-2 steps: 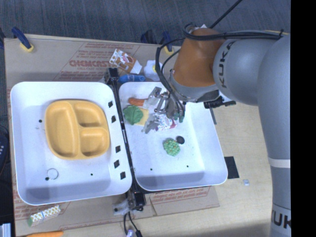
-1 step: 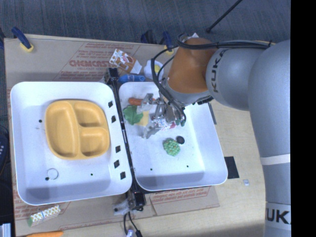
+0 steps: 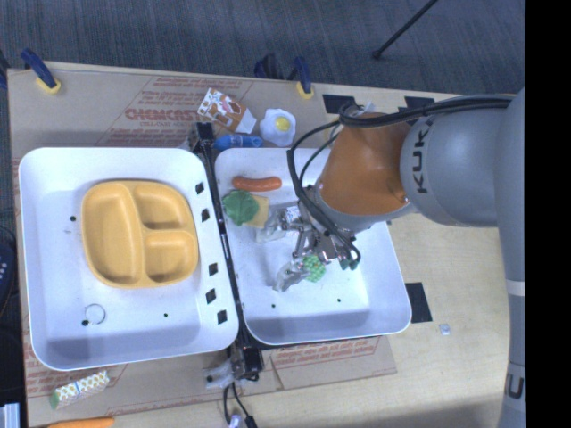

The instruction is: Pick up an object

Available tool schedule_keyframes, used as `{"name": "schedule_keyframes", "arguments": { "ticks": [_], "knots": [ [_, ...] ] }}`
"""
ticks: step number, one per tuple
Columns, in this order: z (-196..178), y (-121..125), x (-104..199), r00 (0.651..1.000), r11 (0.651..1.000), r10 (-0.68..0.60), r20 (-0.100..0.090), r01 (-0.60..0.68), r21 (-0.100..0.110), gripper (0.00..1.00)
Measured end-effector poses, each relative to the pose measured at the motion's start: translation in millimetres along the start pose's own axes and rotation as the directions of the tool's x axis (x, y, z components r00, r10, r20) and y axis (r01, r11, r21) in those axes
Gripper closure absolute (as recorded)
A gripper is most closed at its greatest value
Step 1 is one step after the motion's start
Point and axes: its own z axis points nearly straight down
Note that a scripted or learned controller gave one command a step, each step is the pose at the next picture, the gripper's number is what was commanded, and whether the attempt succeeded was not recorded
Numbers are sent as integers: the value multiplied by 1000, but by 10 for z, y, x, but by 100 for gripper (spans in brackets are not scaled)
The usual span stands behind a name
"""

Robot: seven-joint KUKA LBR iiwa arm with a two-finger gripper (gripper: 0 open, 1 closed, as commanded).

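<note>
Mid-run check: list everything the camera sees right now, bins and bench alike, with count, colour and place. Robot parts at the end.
bins: 2, white, side by side on the bench
divided tray: 1, yellow, in the left bin
sausage: 1, red-orange, top of the right bin
green and yellow item: 1, right bin, just below the sausage
small green object: 1, right bin, at the gripper; whether it is gripped cannot be told
fried egg toy: 1, white with yellow centre, on the bench above the right bin
blue item: 1, bench, left of the egg
printed packet: 1, white and orange, bench above the bins
clamps: 2 seen, blue, along the far edge
arm: 1, grey with orange band, over the right bin
gripper: 1, low in the right bin
</note>
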Motion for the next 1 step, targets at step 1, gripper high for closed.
{"name": "schedule_keyframes", "arguments": {
  "ticks": [1],
  "knots": [
    [39,-325,149,984,984,-180,-1,180,-1,0]
  ]
}}
